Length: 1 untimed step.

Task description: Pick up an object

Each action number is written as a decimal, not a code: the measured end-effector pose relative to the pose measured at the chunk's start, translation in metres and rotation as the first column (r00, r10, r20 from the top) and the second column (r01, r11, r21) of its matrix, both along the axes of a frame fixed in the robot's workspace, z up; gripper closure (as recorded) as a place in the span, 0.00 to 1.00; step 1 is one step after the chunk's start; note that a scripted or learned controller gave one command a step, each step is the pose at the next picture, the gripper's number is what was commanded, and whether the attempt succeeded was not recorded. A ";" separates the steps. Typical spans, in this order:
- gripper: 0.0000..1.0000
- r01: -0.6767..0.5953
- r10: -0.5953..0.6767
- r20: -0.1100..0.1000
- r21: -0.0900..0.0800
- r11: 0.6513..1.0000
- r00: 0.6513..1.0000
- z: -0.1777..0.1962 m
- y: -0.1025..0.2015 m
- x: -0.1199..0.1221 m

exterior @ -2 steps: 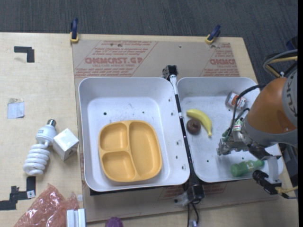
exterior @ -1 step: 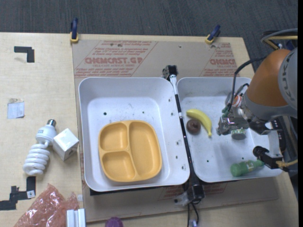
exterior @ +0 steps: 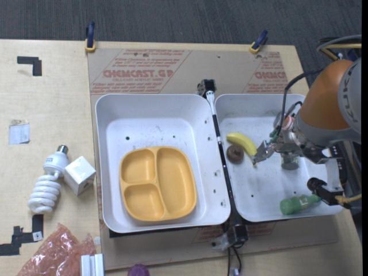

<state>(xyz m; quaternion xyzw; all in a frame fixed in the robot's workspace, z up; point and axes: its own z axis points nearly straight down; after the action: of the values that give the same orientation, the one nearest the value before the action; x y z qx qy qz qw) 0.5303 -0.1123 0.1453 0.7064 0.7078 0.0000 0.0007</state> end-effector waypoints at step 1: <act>0.00 0.003 -0.003 -0.002 0.001 1.000 1.000 -0.053 0.010 -0.023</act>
<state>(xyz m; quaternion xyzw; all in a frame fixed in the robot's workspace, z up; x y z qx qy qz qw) 0.5075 -0.1020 0.0920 0.7075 0.7068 -0.0003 -0.0001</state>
